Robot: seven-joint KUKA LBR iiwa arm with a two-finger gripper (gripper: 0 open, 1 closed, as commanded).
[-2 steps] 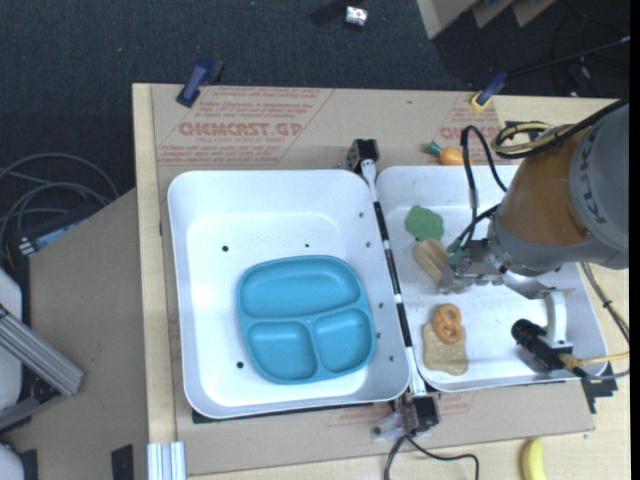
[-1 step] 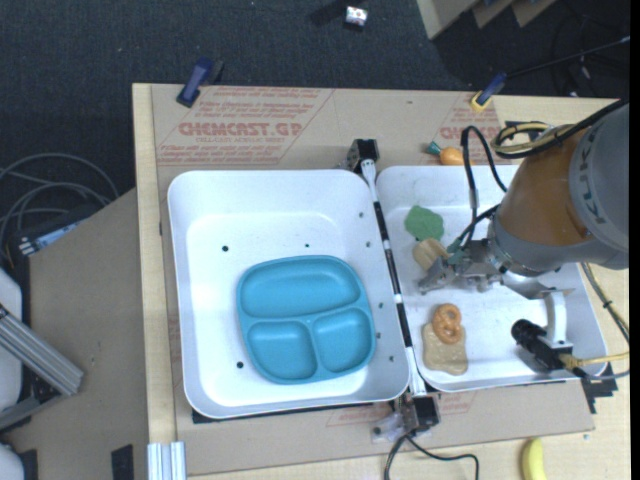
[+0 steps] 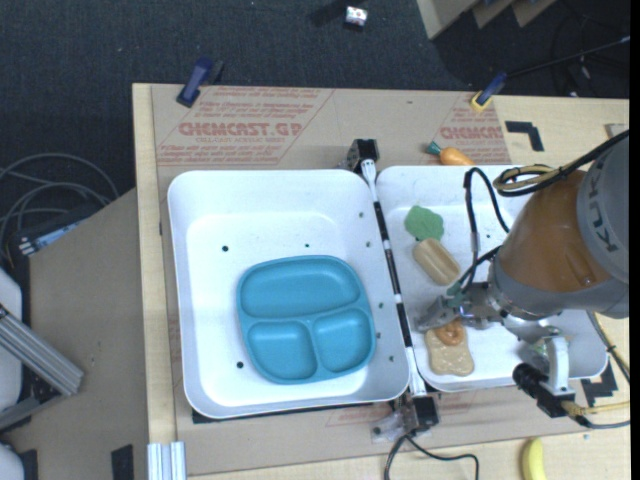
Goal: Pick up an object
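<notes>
A robotics lab: paper-covered bench [image 3: 250, 118], twin white bins [image 3: 190, 268], loose cables [image 3: 40, 198] on dark carpet.

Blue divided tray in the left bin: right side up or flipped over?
Right side up. The blue tray lies flat in the left bin, its three recessed compartments facing the camera, nothing visible in them.

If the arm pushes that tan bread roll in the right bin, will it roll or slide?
The roll looks oblong and rounded, so a sideways push would probably make it roll. It lies apart from the green piece, so it likely moves alone. It looks like smooth toy plastic, so probably light, stiff and a bit slippery.
</notes>
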